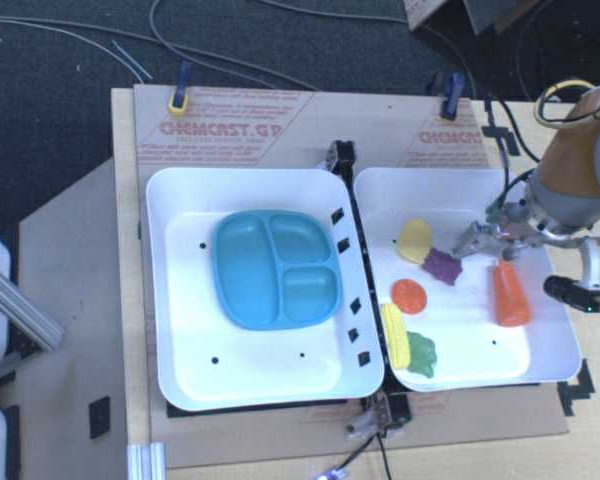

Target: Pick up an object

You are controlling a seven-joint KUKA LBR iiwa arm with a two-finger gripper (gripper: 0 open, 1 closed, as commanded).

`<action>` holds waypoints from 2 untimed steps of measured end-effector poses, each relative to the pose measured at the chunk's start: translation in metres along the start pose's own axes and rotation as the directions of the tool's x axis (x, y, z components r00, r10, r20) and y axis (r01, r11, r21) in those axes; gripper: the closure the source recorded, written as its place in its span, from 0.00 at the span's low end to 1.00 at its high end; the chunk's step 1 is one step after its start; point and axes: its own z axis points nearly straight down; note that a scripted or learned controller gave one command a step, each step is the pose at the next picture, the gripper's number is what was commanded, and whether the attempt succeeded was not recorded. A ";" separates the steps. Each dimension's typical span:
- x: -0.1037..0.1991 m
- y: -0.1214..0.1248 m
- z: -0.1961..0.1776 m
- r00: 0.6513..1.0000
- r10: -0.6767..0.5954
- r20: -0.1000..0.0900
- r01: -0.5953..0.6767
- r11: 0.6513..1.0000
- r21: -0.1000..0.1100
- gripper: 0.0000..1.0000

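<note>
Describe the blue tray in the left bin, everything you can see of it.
The blue tray is a smooth, plastic-looking rounded rectangle, moulded with three compartments: one long one on its left, two smaller ones on its right. It lies flat, slightly rotated, near the middle of the left bin. All compartments look empty, and only the bin floor touches it.

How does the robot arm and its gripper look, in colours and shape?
The arm is a rounded body with a wide orange band and a grey section below it. A yellowish cable loops above it. The gripper is small, of grey metal with thin fingers.
</note>
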 end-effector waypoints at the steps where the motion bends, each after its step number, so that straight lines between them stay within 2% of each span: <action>1: 0.001 0.001 0.001 1.000 0.000 0.002 0.000 1.000 -0.006 0.00; 2: 0.000 0.002 -0.011 1.000 0.000 0.003 0.000 1.000 -0.008 1.00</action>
